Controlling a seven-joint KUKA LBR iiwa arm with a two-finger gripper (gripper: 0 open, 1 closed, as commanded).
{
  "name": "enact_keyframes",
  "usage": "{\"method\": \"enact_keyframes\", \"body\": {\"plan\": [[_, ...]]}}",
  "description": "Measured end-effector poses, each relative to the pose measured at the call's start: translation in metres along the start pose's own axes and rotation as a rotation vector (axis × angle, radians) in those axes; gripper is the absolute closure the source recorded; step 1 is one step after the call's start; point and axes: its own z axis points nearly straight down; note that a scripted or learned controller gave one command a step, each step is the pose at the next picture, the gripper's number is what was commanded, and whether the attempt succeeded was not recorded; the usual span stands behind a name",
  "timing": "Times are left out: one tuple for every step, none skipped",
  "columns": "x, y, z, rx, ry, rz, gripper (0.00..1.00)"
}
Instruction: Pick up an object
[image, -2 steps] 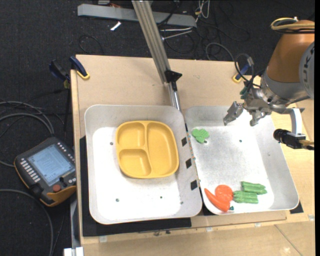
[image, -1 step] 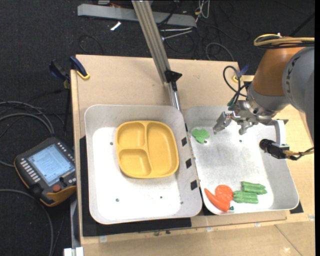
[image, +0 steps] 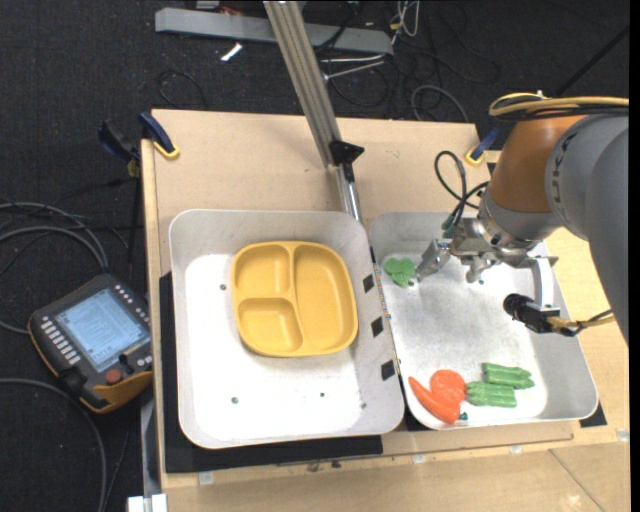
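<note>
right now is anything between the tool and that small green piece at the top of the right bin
Nothing visible stands between them. The tool hangs just right of the green piece, with bare bin floor in the gap. The tomato, carrot and pea pods lie apart at the bin's near end.

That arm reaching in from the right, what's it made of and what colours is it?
The arm is smooth and rounded, grey with a broad orange band above the wrist. A yellow cable runs over its top. At its tip, the gripper is silvery metal, with thin black wires looping beside it.

Fingers (image: 452, 264) hover beside a green toy (image: 400, 270) (right bin (image: 560, 400)).
</note>
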Motion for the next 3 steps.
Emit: {"method": "enact_keyframes", "body": {"plan": [[0.000, 0.002, -0.013, -0.007, -0.001, 0.000, 1.00], [-0.009, 0.000, -0.071, -0.012, -0.002, 0.001, 1.00], [-0.016, 0.008, -0.130, -0.014, -0.003, -0.002, 1.00]]}}
